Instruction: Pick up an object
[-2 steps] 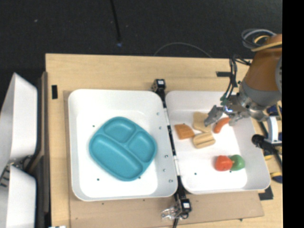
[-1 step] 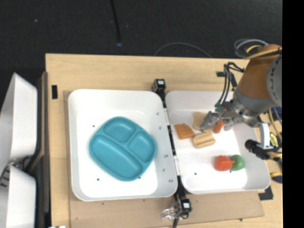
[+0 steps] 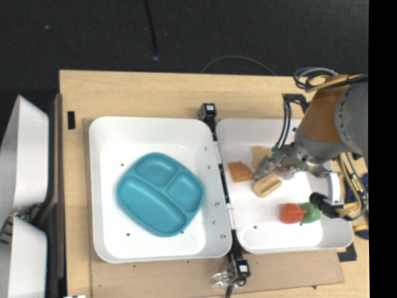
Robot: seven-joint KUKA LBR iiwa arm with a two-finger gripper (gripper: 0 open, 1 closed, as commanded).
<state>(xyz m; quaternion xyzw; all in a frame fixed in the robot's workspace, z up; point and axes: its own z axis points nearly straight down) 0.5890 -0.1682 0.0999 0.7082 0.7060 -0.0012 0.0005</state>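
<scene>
In the right bin (image 3: 248,238) lie several food-like items: an orange-brown wedge (image 3: 239,171), a tan bread-like block (image 3: 267,185), another tan piece (image 3: 261,152) behind them, and a red and green piece (image 3: 298,213) near the front. My gripper (image 3: 271,168) reaches in from the right and is down among the tan pieces, right above the bread-like block. Its fingertips are small and dark against the items, and their spacing is not readable.
The left bin (image 3: 105,241) holds a teal divided plate (image 3: 160,193). A metal divider with clamps (image 3: 218,160) runs between the bins. Cables and blue and yellow parts (image 3: 350,191) crowd the right edge of the bench. White boxes (image 3: 25,160) stand at the far left.
</scene>
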